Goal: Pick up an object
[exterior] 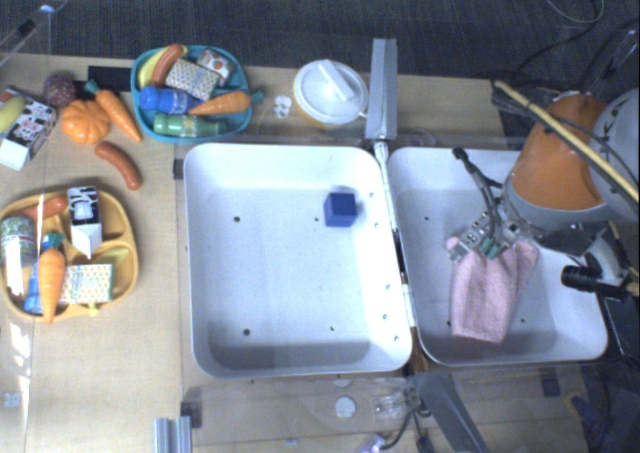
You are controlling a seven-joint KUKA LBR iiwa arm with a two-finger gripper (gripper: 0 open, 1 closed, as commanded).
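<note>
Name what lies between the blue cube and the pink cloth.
In the camera view, the two bins' adjoining walls lie between the blue cube and pink cloth.

We see a wooden bench [150, 381] carrying two white bins [290, 261] side by side mid-frame. At upper left, a blue bowl [190, 91] of toy food; left edge, a yellow tray [70, 256]. A white lid [330, 91] lies top centre.

Left bin [250, 341] lies mostly open around the blue cube [341, 208]; the pink cloth [485, 291] crowds the right bin [575, 331].
</note>
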